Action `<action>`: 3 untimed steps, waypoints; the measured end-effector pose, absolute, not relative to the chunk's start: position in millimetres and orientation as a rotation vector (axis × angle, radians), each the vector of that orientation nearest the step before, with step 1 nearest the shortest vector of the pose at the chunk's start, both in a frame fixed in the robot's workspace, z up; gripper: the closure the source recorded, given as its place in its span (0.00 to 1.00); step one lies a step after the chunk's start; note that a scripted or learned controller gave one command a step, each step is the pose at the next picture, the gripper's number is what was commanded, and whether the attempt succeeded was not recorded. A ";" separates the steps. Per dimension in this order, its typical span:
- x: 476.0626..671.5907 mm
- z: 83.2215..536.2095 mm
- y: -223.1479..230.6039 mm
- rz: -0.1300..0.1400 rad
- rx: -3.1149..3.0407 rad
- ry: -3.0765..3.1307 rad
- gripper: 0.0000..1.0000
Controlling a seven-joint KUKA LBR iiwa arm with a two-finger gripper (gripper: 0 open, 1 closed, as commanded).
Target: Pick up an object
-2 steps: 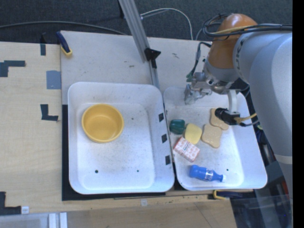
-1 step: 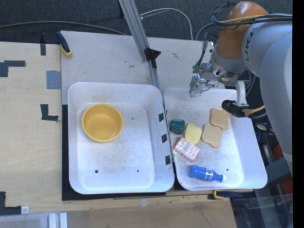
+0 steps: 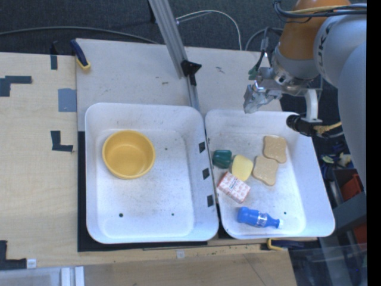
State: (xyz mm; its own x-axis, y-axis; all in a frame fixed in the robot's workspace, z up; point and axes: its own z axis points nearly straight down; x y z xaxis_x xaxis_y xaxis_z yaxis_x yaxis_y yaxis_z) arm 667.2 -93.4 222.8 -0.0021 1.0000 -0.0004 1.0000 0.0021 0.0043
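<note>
The right bin (image 3: pixel 309 177) holds a small dark green piece (image 3: pixel 222 158), a pale yellow block (image 3: pixel 241 167), two tan bread-like slices (image 3: pixel 274 148) (image 3: pixel 265 170), a red-and-white checked box (image 3: pixel 233 187) and a blue bottle (image 3: pixel 257 218) lying on its side. My gripper (image 3: pixel 256 100) hangs above the far rim of the right bin, above and behind those objects, with nothing visible in it. A yellow bowl (image 3: pixel 128 154) sits upright in the left bin (image 3: pixel 172 219).
A slanted grey metal pole (image 3: pixel 172 34) runs from the top down to the divide between the bins. Cables (image 3: pixel 214 19) lie on the bench behind. A blue-and-yellow clamp (image 3: pixel 80 54) sits at the far left corner of the white board.
</note>
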 end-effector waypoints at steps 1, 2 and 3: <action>641.7 222.7 -36.0 -0.001 2.217 2.230 1.00; 612.2 220.5 20.1 -0.003 2.217 2.232 1.00; 583.4 219.7 75.6 -0.003 2.216 2.232 1.00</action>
